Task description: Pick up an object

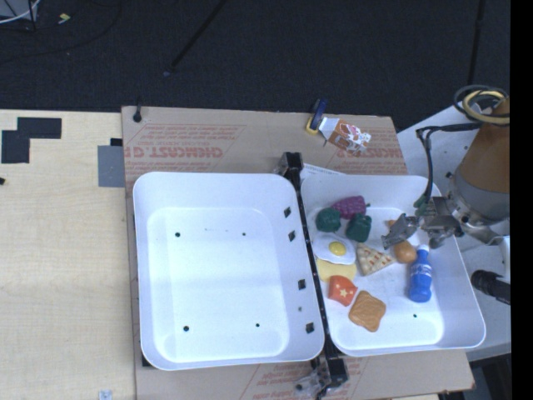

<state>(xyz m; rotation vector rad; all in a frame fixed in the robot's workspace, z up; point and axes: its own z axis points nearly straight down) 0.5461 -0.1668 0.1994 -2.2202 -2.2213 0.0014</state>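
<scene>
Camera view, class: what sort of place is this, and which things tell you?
Probably a robotics lab test bench: two white bins side by side, toy food such as a fried egg, and an arm's claw over them.

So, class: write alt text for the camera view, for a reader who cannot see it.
A robot gripper reaches from the right into the right white bin, above toy foods including a blue bottle, fried egg and purple grapes. The left white bin sits beside it.

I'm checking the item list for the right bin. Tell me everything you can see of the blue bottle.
The small blue plastic bottle with a white cap lies in the right white bin, cap pointing toward the far side, near the end effector. A small orange ball sits beside its cap; whether they touch is unclear.
</scene>
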